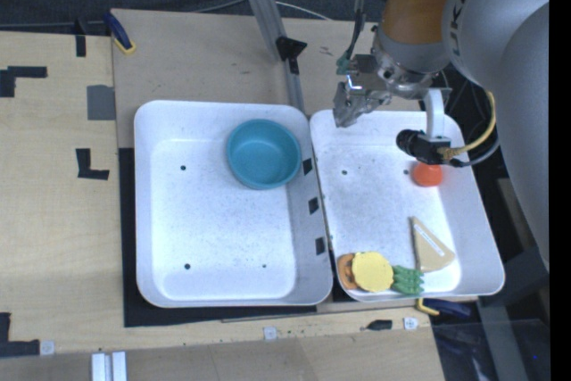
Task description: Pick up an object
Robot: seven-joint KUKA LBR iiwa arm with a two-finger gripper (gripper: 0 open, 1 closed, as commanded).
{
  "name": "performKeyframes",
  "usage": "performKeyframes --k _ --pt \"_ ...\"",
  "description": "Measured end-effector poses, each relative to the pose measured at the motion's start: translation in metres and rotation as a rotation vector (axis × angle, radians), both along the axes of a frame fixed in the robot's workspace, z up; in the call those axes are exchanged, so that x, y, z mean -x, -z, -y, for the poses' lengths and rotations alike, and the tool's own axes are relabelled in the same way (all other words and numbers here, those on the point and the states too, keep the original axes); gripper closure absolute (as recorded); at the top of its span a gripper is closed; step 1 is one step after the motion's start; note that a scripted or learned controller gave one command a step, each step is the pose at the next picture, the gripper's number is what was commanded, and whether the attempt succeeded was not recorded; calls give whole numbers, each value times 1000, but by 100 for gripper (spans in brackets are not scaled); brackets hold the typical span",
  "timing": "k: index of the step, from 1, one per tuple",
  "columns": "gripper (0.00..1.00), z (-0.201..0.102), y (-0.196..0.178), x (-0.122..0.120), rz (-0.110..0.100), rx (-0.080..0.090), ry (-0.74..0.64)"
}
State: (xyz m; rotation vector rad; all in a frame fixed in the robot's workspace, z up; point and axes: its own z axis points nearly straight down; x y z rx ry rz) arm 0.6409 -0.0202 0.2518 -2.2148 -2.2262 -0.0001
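While tool [350, 113] hangs over right bin [482, 281], finger gap unclear; partial "KU" on arm [500, 13].

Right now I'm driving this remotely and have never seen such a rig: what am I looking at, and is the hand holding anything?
You are looking down at a slant from one fixed camera above a bench. The big grey machine with the orange band, entering from the right, is the robot arm. Its hand hangs over the far left corner of the right bin. I see nothing between its fingers, and I cannot tell from here whether they are open or shut.

Two shallow white bins sit side by side. The left bin holds a blue bowl near its far right corner. The right bin holds a small orange object by its right wall, a tan wedge, and along the near edge a yellow round piece beside a green item.
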Motion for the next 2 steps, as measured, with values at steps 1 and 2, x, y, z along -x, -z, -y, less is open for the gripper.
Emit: performKeyframes --k 1,2 --pt "100 -49 0 2 0 0 1" --pt "100 -100 23 6 -1 1 1"
